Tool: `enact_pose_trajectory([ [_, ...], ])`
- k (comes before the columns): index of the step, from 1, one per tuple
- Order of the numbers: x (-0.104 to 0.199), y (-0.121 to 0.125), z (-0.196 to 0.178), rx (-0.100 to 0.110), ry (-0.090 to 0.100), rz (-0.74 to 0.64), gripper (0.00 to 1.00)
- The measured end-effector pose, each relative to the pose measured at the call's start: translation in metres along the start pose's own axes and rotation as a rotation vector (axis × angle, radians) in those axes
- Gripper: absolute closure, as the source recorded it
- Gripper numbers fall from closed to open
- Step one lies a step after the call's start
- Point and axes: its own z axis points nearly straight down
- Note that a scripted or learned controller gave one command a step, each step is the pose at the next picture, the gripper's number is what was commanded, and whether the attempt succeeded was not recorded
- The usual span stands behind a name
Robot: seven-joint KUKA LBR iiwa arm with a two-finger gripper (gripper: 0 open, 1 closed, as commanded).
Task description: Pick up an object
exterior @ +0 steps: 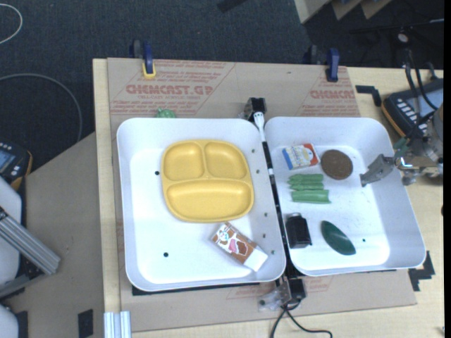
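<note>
Hovering at the right bin's (394,210) right edge, the gripper (377,169), whose open-or-closed state I cannot tell, has the round brown cookie (337,164) just to its left, the green beans (309,188) farther left, long axis running left-right.

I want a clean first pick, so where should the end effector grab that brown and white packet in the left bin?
Grip the brown and white packet across its narrow width near the middle, coming straight down. It lies flat and diagonal on the left bin, with free floor along both long sides.
</note>
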Motion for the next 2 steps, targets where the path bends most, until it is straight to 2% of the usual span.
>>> enact_pose_trajectory([
  [1,0.029,-0.038,0.106,0.012,0.006,0.0,0.0],
  [2,0.026,-0.035,0.09,-0.003,-0.001,0.002,1.0],
])
